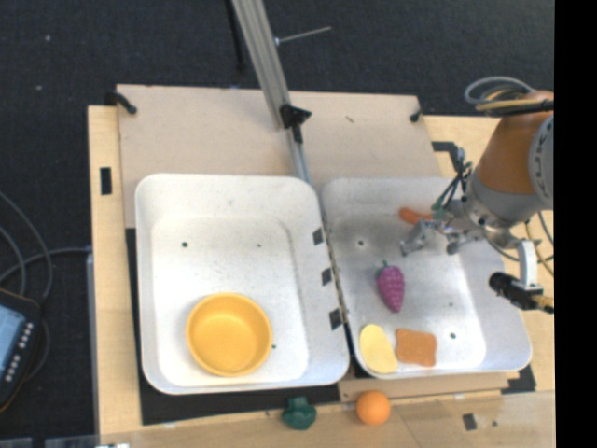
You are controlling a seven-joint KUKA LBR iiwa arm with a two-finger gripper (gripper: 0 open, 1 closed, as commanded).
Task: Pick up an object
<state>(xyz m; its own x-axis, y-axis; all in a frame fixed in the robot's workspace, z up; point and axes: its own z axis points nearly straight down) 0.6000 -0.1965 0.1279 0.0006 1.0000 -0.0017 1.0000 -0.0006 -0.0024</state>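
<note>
Fingers (417,241) spread apart, pinching nothing, hovering over right bin (494,343) just near of small orange carrot-like piece (411,216) lying left-right. Purple grape bunch (391,287) nearby, long axis near-far, narrow tip pointing far.

Left bin (168,203): white, faintly speckled; bowl (229,333) was yellow. Right bin (485,343): white; grape cluster (391,287) purple, oval piece (377,348) pale yellow, block (416,347) orange, carrot-like piece (411,216) orange-red. Surface (215,129): tan. Ball (373,407) orange; small object (298,413) green.
</note>
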